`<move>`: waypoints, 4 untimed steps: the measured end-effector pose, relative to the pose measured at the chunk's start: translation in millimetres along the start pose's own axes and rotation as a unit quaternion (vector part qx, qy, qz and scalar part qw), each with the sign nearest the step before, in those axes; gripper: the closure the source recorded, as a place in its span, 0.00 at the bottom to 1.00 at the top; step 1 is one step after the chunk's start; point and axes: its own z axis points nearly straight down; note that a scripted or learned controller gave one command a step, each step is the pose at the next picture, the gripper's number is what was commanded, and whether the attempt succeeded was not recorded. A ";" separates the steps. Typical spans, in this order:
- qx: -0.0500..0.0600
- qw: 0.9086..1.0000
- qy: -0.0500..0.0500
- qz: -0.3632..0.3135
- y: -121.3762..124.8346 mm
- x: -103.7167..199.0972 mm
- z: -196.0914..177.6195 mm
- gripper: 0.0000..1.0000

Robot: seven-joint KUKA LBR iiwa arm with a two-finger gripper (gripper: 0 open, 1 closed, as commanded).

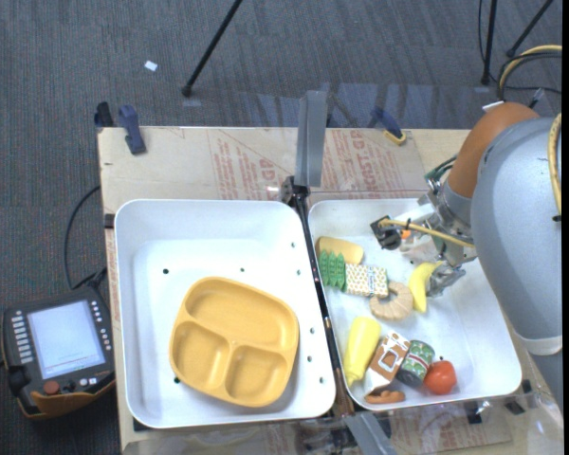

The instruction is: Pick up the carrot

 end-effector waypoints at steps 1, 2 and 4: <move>-0.003 1.000 0.001 0.007 32.4 -74.6 -0.5 0.00; -0.006 1.000 0.010 0.002 30.0 -46.2 -113.2 0.00; -0.003 1.000 0.003 -0.013 -18.2 -16.9 -42.1 0.00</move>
